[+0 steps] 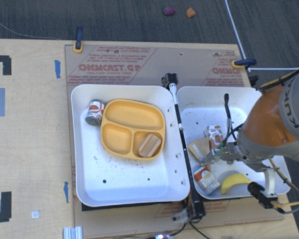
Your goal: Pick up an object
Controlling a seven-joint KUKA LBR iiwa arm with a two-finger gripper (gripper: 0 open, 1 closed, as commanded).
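The right bin holds a tan wedge-shaped piece, a small red-and-white carton, a second carton near the front-left corner and a yellow banana. My gripper is low inside this bin, right beside the tan wedge and just below the small carton. The grey wrist with its orange band covers the bin's right side. In the left bin, a yellow divided plate carries a tan bread-like piece.
A small can lies against the plate's left edge. A black bracket sits at the back where the two bins meet. Clamps hold the cardboard at the back corners. Cables hang by the wrist.
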